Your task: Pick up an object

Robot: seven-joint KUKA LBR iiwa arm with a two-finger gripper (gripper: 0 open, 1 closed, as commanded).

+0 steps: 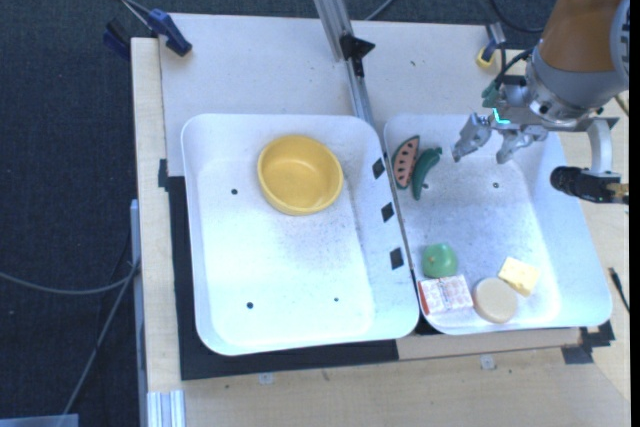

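Bench with two white bins; you've got the gripper (489, 144) spread apart and holding nothing, above the right bin (560, 225) near its top edge. Nearest target is the green pepper (424, 169) at about 8 o'clock from the fingers, touching the watermelon slice (404, 161), long axis roughly 1-to-7. Fingertip detail is small and hard to read.
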